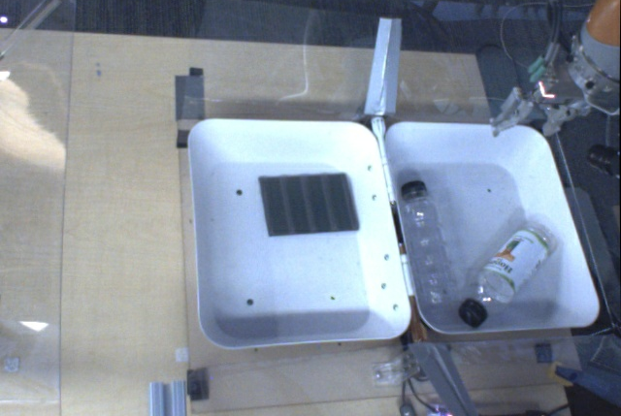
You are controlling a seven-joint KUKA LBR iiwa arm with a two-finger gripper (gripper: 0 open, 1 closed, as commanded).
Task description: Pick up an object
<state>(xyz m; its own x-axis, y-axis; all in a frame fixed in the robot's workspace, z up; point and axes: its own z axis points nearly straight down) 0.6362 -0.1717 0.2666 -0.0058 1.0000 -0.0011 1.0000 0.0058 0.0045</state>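
Below and left of the claw (532, 110), inside the right bin (543, 152): two clear plastic bottles, both lying flat, likely just as dropped. Nearer one, labelled bottle (514, 262), tilted with its black cap toward the bin's near rim. Farther left, bare bottle (425, 240), stretched along the bin's inner wall. Beyond that, left bin (223, 162) with one dark ribbed mat (309, 204). Claw parked above the right bin's far rim, over neither bottle, prongs seemingly spread, gripping nothing.
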